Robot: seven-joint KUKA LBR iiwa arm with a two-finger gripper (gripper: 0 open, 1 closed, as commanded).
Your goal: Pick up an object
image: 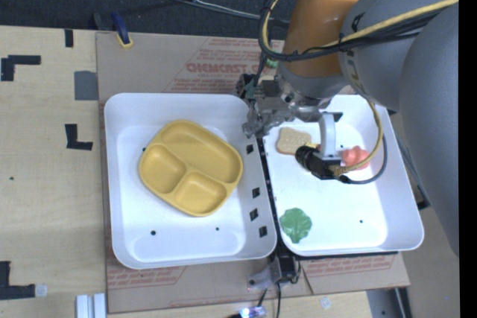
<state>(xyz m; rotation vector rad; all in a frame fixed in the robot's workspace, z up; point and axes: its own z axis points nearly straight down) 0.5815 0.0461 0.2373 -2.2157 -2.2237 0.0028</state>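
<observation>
The left bin (119,234) holds a yellow divided plate (190,167), lying flat near its middle. Over the wall between the bins, at the far end, hangs the gripper (258,118); I cannot tell if it is apart or together. In the right bin (399,231), a tan toast slice (291,139) lies just beside the gripper, a green leafy piece (296,223) nearer, and a small pink thing (357,156) further right.

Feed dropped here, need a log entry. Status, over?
Gripper at the divider between bins, grasp unclear. Toast beside it in right bin; pink piece and green piece there too. Yellow plate in left bin.
</observation>
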